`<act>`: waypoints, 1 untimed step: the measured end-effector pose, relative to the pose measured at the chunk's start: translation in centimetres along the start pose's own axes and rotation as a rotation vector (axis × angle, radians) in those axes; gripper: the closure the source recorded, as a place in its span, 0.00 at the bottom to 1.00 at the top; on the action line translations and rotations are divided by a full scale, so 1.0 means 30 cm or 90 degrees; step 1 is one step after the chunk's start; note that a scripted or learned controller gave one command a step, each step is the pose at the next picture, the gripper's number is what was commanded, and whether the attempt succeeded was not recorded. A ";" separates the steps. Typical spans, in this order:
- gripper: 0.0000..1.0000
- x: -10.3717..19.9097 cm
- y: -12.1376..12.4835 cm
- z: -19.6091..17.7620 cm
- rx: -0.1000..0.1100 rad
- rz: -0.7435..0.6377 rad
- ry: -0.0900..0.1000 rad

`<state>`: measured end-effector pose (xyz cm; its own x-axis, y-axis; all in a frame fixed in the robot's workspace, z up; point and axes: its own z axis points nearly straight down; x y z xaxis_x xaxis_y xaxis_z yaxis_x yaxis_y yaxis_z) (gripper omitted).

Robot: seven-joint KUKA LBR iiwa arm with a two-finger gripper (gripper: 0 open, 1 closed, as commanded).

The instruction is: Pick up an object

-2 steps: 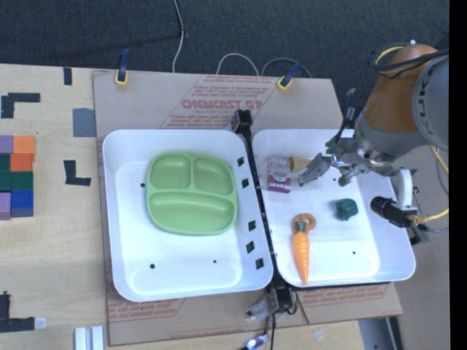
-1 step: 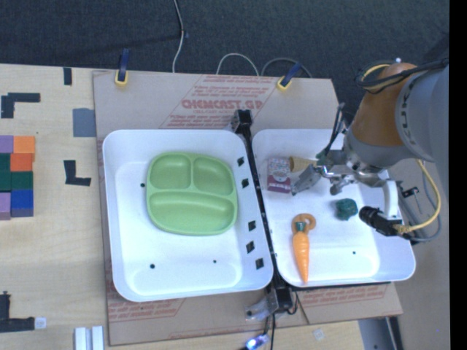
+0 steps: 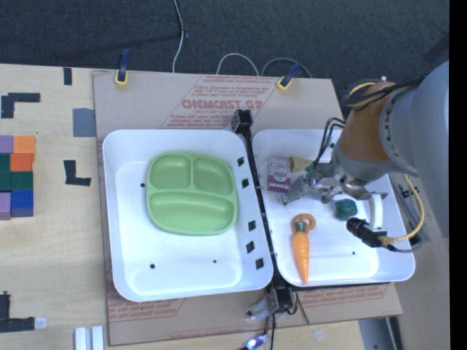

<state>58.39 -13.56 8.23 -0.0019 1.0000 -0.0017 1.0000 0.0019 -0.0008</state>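
Your gripper [image 3: 303, 189] sits low in the right bin [image 3: 390, 272], beside the purple packet [image 3: 278, 173]; you cannot tell its opening. The carrot [image 3: 300, 252] lies nearer, the teal piece [image 3: 345, 208] just right. Crowding risks a nudge, not a grasp.

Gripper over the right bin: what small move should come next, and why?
Probably a short descent toward the small purple-and-white packet. The gripper sits low in the right bin, just beside that packet, and I see nothing between its fingers. The carrot lies further toward the bin's near edge and the teal object is under the wrist, so the packet looks like the closest target.
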 end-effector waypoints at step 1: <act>1.00 -0.001 0.004 -0.046 -0.002 0.000 -0.001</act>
<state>58.52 -13.58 9.59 -0.0026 1.0000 -0.0029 1.0000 0.0026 0.0020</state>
